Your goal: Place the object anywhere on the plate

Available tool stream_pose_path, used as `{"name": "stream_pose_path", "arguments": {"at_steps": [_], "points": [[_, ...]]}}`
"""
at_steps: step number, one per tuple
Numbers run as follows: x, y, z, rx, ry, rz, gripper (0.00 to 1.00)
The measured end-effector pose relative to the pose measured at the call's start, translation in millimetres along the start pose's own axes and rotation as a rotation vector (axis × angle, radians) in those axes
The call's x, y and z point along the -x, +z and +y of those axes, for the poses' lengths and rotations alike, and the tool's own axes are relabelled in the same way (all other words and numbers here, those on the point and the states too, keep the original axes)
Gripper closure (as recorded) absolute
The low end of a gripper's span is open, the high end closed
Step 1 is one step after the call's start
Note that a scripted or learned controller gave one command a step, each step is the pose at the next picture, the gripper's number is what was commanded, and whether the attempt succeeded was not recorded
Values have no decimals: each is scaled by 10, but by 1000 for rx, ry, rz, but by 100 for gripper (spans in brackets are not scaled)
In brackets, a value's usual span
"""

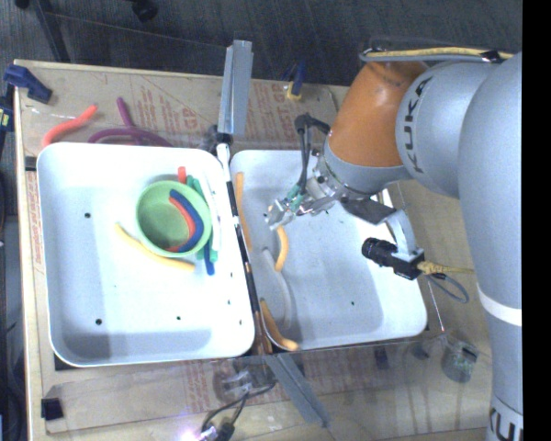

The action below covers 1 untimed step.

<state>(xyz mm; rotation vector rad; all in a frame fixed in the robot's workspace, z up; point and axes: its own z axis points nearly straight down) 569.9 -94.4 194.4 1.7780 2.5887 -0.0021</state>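
We see an orange strip (279, 248) lying on the floor of the right bin (386, 315), just below the gripper (283, 209); whether that claw is open or closed we cannot tell. The green plate (156, 217) sits in the left bin (92, 310), with coloured strips around it

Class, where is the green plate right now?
The green plate sits in the left bin, toward its upper right, with coloured strips on and beside it.
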Motion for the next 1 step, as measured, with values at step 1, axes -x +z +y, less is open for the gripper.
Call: {"name": "stream_pose_path", "arguments": {"at_steps": [1], "points": [[1, 0, 0, 0, 0, 0, 0]]}}
